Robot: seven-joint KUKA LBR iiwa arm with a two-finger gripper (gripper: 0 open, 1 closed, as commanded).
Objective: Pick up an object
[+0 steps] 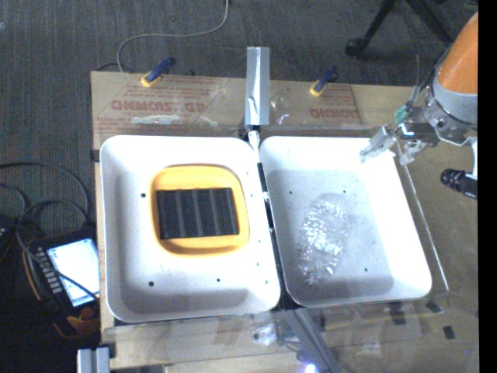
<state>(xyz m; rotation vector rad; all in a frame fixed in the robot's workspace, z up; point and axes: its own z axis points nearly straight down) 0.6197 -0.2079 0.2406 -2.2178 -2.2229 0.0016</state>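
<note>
A yellow-rimmed rectangular object with a black ribbed top [199,209] lies flat in the middle of the left bin [124,286]. A clear crinkled plastic piece [322,235] rests in the right bin [411,278], towards its centre. My gripper [390,144] hovers over the far right corner of the right bin, well away from both objects. It is open, with nothing between its fingers.
A metal post [257,92] stands behind the divide between the bins. Two blue-and-yellow clamps [158,71] hold a cardboard sheet at the back. Cables and a small device [66,266] lie on the floor at the left.
</note>
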